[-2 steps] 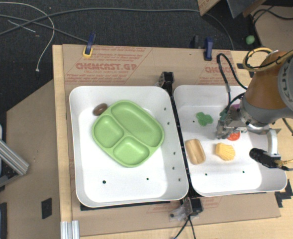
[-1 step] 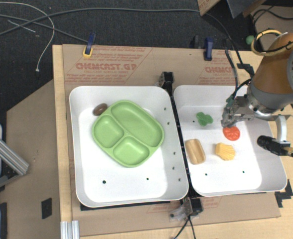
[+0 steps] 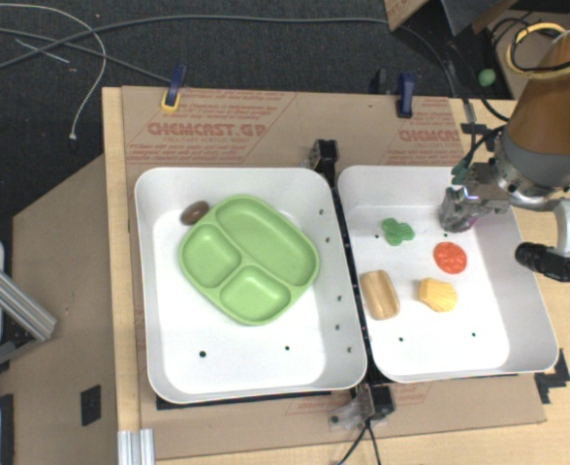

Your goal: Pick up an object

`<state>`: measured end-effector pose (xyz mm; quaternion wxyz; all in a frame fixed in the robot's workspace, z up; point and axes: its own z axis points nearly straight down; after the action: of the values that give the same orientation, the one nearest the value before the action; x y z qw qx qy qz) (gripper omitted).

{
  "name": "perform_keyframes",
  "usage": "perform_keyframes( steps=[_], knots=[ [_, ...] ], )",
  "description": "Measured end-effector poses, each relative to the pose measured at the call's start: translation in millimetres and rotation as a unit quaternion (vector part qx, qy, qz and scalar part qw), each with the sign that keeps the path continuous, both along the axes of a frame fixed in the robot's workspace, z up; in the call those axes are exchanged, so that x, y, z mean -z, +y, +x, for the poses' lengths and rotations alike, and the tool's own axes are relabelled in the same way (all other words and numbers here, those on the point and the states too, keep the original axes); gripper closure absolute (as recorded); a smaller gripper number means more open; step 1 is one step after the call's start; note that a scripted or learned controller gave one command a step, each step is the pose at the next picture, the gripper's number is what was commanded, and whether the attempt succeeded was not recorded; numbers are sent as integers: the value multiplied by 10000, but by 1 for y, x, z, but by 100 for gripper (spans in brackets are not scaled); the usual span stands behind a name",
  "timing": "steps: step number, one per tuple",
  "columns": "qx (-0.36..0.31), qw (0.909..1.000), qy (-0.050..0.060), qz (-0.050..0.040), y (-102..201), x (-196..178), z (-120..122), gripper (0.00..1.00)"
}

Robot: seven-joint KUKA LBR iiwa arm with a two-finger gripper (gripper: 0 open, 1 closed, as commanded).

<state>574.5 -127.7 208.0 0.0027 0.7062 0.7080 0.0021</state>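
Arm over the right bin, nothing clearly gripped.
The gripper [image 3: 457, 213] hung low near the right bin's [image 3: 518, 352] far edge; whether its claw stood apart or together, I cannot tell. The green toy [image 3: 396, 231], red toy [image 3: 450, 257], yellow toy [image 3: 438, 295] and bread roll [image 3: 379, 294] lay nearby.

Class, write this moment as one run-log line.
gripper: over right bin, nothing seen held | nearest: green toy, tomato | left bin: green tray

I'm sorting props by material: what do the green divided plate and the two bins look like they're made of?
Green divided plate: likely moulded plastic, matte with a soft sheen, one even colour and rounded compartment ridges. Left bin and right bin: seemingly thin formed plastic, smooth white, slightly glossy, with rounded corners and rolled rims.
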Motion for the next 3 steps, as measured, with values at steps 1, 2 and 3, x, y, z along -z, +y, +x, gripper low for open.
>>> perform_keyframes(
  steps=[1, 2, 3],
  knots=[
    [4, 10000, 20, 3, 0, -12, 1, 100],
    [-12, 10000, 40, 17, 49, -8, 4, 100],
    [-14, 10000, 27, 12, 102, -16, 7, 100]
  ],
)
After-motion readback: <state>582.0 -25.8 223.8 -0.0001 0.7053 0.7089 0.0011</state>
